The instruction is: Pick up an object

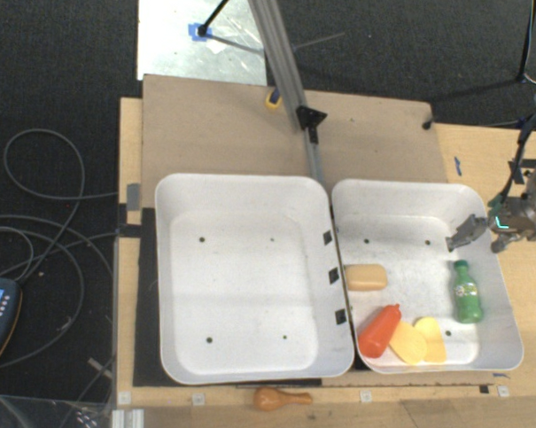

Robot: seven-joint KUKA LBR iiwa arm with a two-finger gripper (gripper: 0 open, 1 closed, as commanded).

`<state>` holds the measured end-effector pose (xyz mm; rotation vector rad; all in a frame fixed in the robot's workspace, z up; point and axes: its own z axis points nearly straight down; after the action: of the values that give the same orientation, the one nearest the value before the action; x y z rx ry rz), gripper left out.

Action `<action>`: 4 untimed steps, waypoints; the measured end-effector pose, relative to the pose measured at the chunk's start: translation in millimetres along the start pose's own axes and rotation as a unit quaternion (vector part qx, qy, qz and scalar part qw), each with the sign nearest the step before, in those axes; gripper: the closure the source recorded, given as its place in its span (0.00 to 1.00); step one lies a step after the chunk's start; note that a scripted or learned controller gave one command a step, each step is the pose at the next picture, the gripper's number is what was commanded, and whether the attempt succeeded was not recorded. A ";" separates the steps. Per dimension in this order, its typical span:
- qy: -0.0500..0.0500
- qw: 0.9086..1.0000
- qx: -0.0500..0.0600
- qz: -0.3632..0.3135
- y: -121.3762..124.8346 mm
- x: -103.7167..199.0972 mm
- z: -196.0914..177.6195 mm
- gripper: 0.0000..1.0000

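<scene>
The right bin (401, 206) holds a tan block (365, 277), a red bottle (380, 330) lying on its side, yellow pieces (418, 341) and a green bottle (466, 293). My gripper (482, 237) hangs over the bin's right rim, just above the green bottle's cap end. Its fingers (467, 232) stand open and spread, with nothing between them.
The left bin (242, 194) lies beside the right one, joined by black clips (334, 274). A brown pear-shaped object (281, 397) lies on the bench in front of the bins. A grey slanted pole (284, 59) crosses behind them.
</scene>
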<state>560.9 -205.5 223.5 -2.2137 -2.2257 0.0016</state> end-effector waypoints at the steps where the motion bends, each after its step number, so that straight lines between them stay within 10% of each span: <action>1: -0.001 1.000 -0.002 -0.001 0.9 0.1 -2.3 0.00; 4: 0.003 1.000 -0.001 0.001 4.4 3.3 133.3 0.00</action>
<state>565.0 -202.1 90.3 -2.2142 -2.2229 -0.0073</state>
